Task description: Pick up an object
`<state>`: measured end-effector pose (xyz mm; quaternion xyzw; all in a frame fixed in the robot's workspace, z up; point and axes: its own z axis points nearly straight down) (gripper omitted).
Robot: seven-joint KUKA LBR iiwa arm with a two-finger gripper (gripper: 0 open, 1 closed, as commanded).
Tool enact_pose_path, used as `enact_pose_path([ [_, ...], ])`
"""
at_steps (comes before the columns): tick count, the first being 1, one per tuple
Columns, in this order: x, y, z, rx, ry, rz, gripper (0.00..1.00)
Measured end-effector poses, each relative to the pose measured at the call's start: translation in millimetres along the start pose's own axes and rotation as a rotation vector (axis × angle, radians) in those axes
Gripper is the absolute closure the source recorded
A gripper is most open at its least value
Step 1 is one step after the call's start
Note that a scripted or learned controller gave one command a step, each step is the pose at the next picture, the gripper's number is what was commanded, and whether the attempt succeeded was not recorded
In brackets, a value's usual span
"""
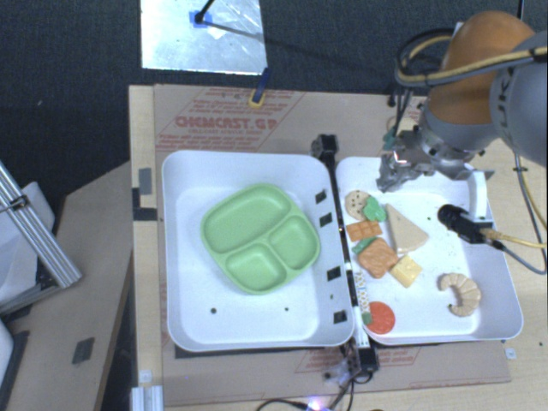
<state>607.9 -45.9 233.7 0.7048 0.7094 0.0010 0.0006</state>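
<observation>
Nearest the camera, a tomato [381,318] and a croissant [461,293] are lying in my right bin [505,315]; beyond them, food pieces are clustering by the divider, where the cheese wedge [406,229] is resting. I am hovering my pincer [396,176] just beyond that wedge, over the bin's far end. Whether it is gaping or closed, I cannot tell.

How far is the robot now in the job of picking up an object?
Done: the arm has reached over the right bin, and the gripper is low near its back edge. In hand: I see nothing held. The cookie, wedge, waffle, croissant and tomato all lie in the bin. Left: to grasp one item and lift it.
</observation>
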Motion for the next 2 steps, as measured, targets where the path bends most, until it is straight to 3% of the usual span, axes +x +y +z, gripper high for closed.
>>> enact_pose_path([
  [1,-4.2,-4.8,18.7,0.003,-0.001,0.005,1.00],
  [2,-5.6,2.9,-1.6,-0.001,-0.001,0.002,1.00],
])
